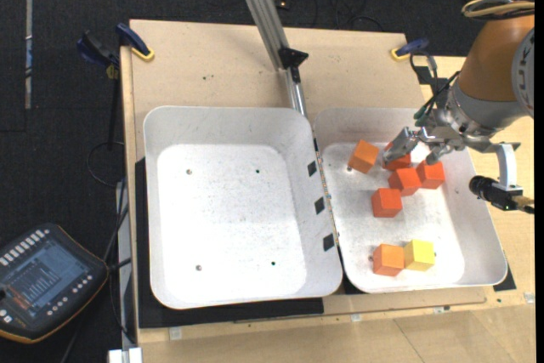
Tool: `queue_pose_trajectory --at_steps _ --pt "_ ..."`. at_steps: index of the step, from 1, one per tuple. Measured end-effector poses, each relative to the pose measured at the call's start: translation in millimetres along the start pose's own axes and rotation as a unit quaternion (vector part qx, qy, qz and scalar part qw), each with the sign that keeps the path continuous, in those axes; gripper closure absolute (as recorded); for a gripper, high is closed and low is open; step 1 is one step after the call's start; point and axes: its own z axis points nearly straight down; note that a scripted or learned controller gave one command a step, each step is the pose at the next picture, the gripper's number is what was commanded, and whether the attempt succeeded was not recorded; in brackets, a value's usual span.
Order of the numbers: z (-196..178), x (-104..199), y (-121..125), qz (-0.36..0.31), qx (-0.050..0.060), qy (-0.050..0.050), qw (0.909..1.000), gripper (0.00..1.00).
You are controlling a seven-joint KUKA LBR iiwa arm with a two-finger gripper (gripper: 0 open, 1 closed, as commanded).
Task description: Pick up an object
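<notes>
Several small blocks lie in the right white bin [476,268]. An orange block [364,155] sits at the upper left of the group. Two red blocks [406,180] [432,174] lie side by side, with a red-orange block [387,202] just below them. Nearer the front, an orange block [388,259] touches a yellow block [421,253]. My gripper [414,152] hangs low over the far edge of the two red blocks, right of the orange block. It is open, with nothing held between its fingers.
The left white bin [161,183] lies beside the right one, their rims meeting along a ridge with black clips [321,204]. A slanted metal pole [263,4] crosses the back of the bench. Clamps [412,48] sit at the far corners.
</notes>
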Motion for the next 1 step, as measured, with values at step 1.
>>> queue_pose_trajectory --at_steps 1 --pt "64.5 0.3 -1.7 0.0 0.0 0.0 1.0 0.0"
